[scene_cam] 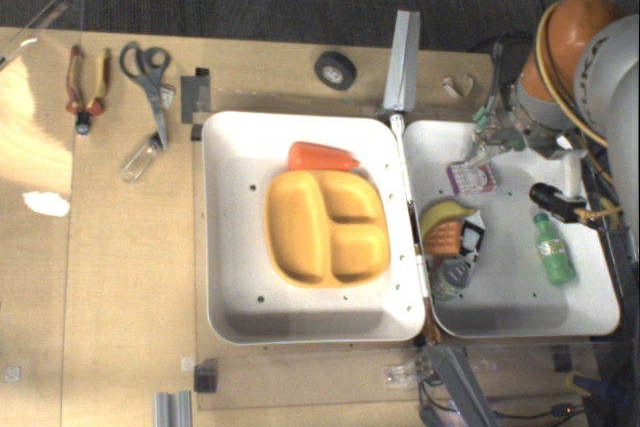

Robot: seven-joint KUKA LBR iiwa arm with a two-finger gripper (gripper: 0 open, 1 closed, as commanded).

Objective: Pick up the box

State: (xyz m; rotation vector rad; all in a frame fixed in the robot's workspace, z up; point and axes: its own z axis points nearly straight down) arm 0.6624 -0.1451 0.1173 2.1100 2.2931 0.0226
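1. Take the yellow plastic tray with three compartments [325, 225] as your landmark. It lies in the middle of the left shallow white bin [230, 215].
2. The small purple-and-white box [472, 178] sits to the tray's right. It is in the right shallow white bin [590, 310], near that bin's far-left corner.
3. The end effector [495, 133] hangs to the tray's right and farther back, just beyond the box's far edge. You cannot tell whether it is clenched or released, nor whether it touches the box.
4. A long orange-red piece [322, 156] lies against the tray's far edge.
5. Just right of the tray, past the wall between the bins, three things cluster together: a rounded yellow-and-orange object [443, 225], a small black-and-white item [471, 237] and a grey round piece [452, 273].
6. Farther right of the tray, a green plastic bottle [553, 252] lies on its side.
7. On the wooden table [120, 295], far left of the tray and farther back, you see grey-handled scissors [147, 80] and red-handled pliers [85, 87]. A black roll of tape [335, 69] lies behind the tray.
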